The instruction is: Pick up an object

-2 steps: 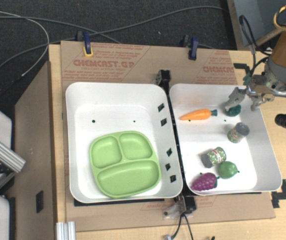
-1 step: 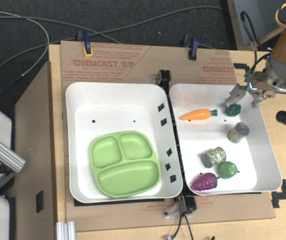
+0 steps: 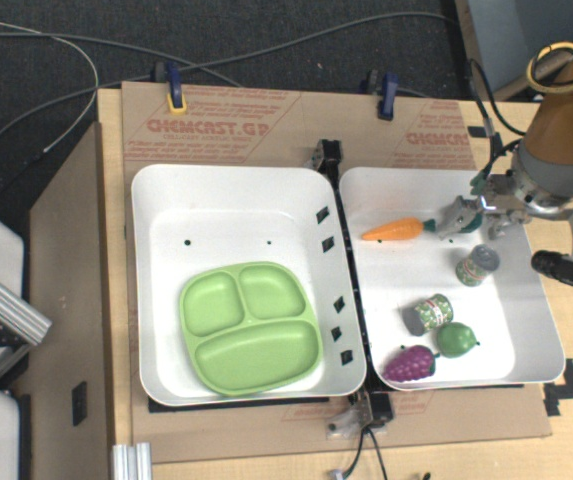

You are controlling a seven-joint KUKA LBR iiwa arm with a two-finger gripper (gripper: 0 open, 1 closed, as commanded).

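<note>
In the right bin (image 3: 526, 368) lie an orange carrot (image 3: 392, 232) with a green top, a small grey can (image 3: 476, 267), a green-patterned can (image 3: 431, 312), a green apple-like fruit (image 3: 455, 340) and a purple grape bunch (image 3: 410, 364). My gripper (image 3: 478, 215) hangs over the bin's upper right part, just right of the carrot's green end and above the grey can. Nothing shows between its fingers.
The left bin (image 3: 156, 208) holds a light green divided plate (image 3: 250, 326). A black divider (image 3: 341, 258) separates the bins. Blue clamps (image 3: 175, 98) pin the cardboard at the back. Cables trail across the floor behind the bench.
</note>
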